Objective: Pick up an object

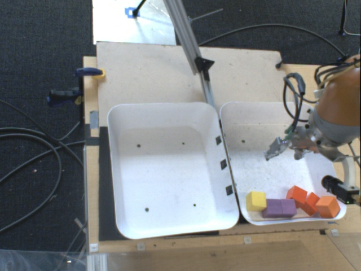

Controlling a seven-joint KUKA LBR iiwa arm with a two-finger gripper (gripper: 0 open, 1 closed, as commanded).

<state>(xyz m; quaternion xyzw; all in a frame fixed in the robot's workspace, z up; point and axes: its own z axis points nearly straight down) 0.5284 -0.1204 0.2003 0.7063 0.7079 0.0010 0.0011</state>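
Blocks are what I'm after, and they sit in a row along the near edge of the right bin (248, 130): a yellow cube (256, 200) at the left end, a purple block (279, 208) touching it, then an orange pair (303, 199) and an orange cube (328, 206) toward the right corner. The purple one lies with its long axis left to right, in line with the row.

From the fixed overhead view I see the gripper (276, 149) hanging over the middle of that same bin, with the arm coming in from the right. I cannot tell how the jaws stand; the tip is small and grey against the white floor, and nothing shows between them. The blocks lie nearer to me than the jaws, with the yellow cube almost straight toward the near edge and the orange ones off to the right.

The left bin (121, 117) sits beside it on the desk (146, 72).

I judge the next move to be a short travel toward the near edge, then a descent.
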